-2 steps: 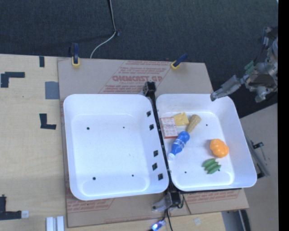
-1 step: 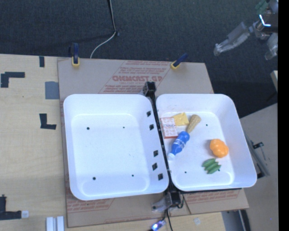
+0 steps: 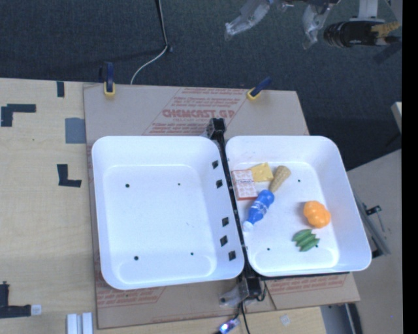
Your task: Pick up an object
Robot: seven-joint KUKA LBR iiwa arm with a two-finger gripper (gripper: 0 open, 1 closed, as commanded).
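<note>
Six small items lay in the right bin, none of them lifted, so the pick had not begun. The left bin stood well below and to the left of the gripper. Left to right, far below the gripper, lay the red-and-white packet, the blue bottle, the yellow block, the cone, the green pod and the orange fruit. The gripper hung beyond the bench over the dark floor, its two fingers spread and nothing between them. Judged remaining: travel over the bin, descent, closure on one item, lift.
</note>
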